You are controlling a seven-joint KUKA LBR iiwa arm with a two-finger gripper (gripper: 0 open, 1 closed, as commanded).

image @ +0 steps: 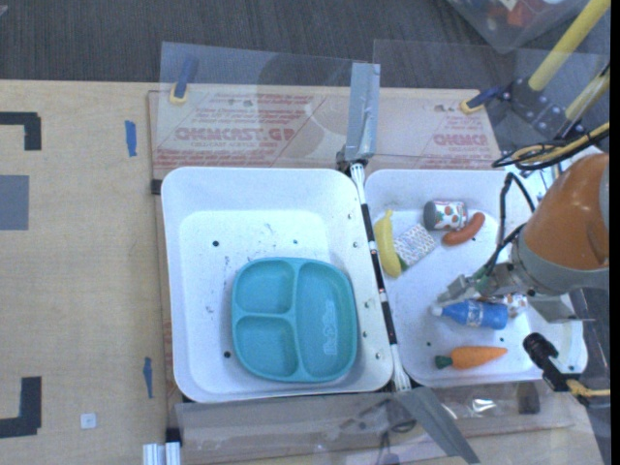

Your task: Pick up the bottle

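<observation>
A: Right bin [412, 356], contents: bottle [477, 314], lying on its side, white cap toward the left bin [184, 260]; carrot [472, 357] just below it; banana [387, 245], can [445, 214], sausage [463, 230] and a patterned packet [415, 244] farther up.

B: Left bin: one teal tray [294, 320]. Gripper [481, 285]?

A: We log it just above the bottle, close to touching. We cannot tell how the pincer stands; the wrist hides it.

B: Then we do not enter the bottle as held.

A: Agreed. Handling note, our judgement: we should straddle the body across its narrow width, near the middle, not the cap.

B: And come straight down, clear of the carrot, squeezing before lifting so it cannot roll.
</observation>
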